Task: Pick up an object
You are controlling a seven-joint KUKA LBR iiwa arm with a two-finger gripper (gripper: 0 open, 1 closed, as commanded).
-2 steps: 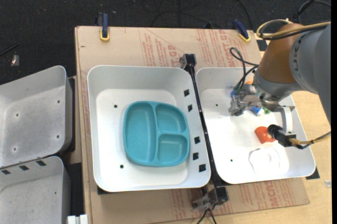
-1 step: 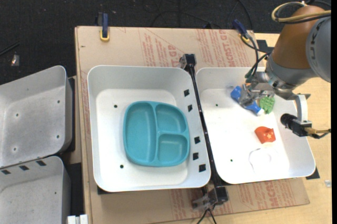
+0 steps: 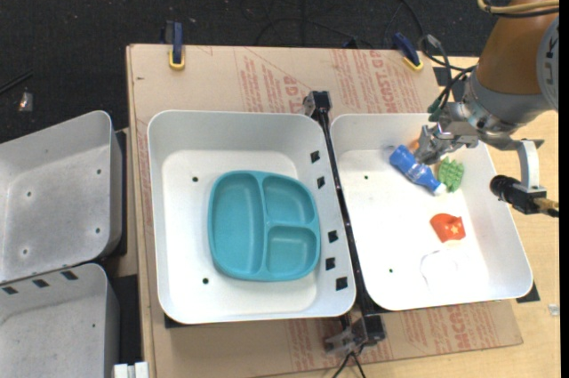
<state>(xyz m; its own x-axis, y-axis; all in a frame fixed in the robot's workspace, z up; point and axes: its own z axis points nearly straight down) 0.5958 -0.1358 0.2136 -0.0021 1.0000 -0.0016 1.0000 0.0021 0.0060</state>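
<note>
Blue bottle [image 3: 415, 168] lies in your right bin [image 3: 498, 283], beside a green piece [image 3: 452, 174]. Your gripper [image 3: 436, 143] sits at its upper end; jaw state can't be told.

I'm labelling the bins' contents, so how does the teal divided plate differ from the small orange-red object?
The teal divided plate lies in the left bin; the orange-red object lies in the right bin, below the gripper. The plate looks far larger, taking up much of its bin's floor, while the orange-red object is a small lump. The plate has three compartments; the object shows none. Both rest untouched on white floors.
</note>
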